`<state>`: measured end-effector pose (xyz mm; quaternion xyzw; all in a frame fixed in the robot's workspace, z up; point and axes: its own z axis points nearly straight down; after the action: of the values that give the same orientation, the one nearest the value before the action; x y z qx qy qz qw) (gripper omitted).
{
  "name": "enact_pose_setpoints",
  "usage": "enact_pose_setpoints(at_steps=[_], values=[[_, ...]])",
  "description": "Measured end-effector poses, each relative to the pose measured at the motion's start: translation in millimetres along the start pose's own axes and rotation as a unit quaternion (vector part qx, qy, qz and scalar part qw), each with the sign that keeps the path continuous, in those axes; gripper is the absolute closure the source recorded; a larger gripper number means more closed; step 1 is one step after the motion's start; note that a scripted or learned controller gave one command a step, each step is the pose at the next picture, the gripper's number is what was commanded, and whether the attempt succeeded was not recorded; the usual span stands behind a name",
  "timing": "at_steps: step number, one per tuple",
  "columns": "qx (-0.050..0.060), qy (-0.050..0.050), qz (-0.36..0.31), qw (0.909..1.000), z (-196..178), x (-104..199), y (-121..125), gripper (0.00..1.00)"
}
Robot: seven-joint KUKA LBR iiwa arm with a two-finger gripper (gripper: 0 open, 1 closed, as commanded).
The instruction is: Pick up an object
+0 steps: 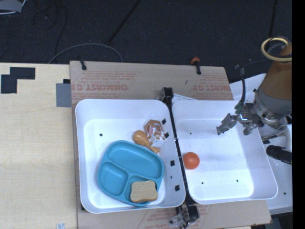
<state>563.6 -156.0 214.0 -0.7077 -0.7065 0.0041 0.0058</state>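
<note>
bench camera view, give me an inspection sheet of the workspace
surface: two white bins side by side, left bin and right bin, on cardboard
job's things: orange ball in right bin; blue tray in left bin with a bread slice on it; drumstick and wrapped snack beside the tray
clutter: nothing seen
grippers: gripper over right bin's upper right, holding nothing, apart from the ball
cables: black cables on dark floor behind the bench
surroundings: wooden benchtop at left
</note>
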Motion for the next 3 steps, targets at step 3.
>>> enact_pose_setpoints(at_steps=[3], values=[[-0.003,0.0,0.0,1.0,96.5,15.6,5.2,0.0]])
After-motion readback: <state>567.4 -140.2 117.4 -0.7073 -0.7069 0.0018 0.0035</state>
